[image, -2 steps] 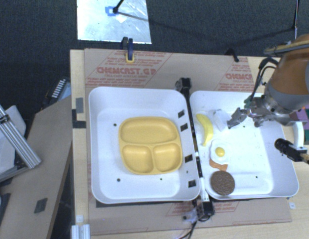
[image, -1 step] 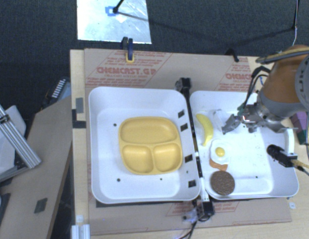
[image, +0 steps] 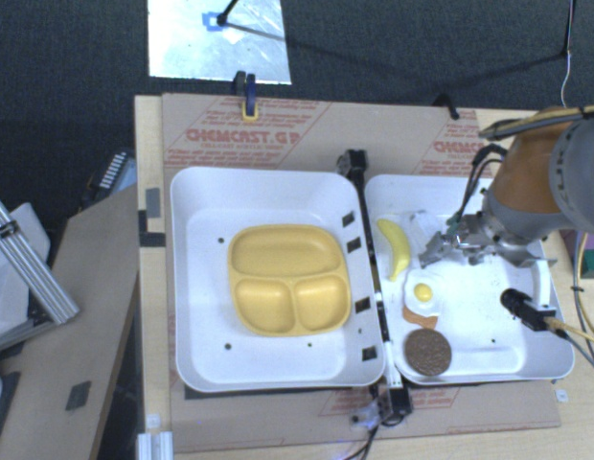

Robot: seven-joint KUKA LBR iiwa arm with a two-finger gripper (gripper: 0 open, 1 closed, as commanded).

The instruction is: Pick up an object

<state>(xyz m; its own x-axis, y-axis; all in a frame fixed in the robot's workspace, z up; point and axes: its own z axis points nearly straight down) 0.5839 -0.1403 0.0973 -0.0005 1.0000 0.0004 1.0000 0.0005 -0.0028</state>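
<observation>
The right bin [image: 489, 353] holds a yellow banana [image: 397, 245] along its left wall. Just below it lies a fried egg [image: 422, 293] on a piece of toast, and a round brown patty [image: 428, 351] rests near the front-left corner. My gripper [image: 441, 248] reaches in from the right over the upper middle of this bin. It sits just right of the banana and a little above the egg, and I see nothing held in it. The grey arm with its orange band [image: 527, 175] rises behind it.
The left bin [image: 196, 257] contains a yellow divided tray [image: 283, 278] with three compartments. A black divider strip [image: 366, 257] runs between the two bins. Bare white floor shows in the right half of the right bin.
</observation>
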